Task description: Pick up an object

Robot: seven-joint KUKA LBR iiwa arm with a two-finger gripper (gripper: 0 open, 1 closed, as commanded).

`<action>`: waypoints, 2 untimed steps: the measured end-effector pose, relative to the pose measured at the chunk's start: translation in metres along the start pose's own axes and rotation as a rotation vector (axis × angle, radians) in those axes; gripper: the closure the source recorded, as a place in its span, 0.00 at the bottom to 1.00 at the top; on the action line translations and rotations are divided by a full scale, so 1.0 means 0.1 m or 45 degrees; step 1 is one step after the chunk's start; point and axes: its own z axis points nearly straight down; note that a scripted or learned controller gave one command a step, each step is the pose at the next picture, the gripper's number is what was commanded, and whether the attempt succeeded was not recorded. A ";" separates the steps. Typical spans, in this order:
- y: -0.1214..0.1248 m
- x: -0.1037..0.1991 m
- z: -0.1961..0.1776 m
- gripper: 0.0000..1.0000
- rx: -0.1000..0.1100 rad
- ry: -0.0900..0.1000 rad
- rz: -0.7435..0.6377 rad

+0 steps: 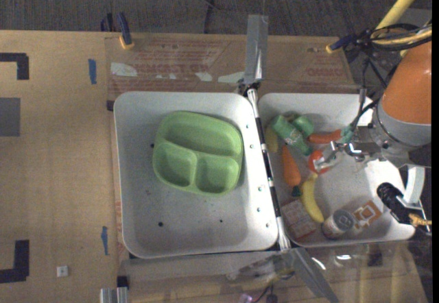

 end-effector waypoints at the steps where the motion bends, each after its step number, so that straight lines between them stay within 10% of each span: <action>1: 0.55 -0.17 0.82 0.00 -0.004 -0.002 -0.039; 2: 0.36 0.04 1.15 0.00 0.001 0.001 0.172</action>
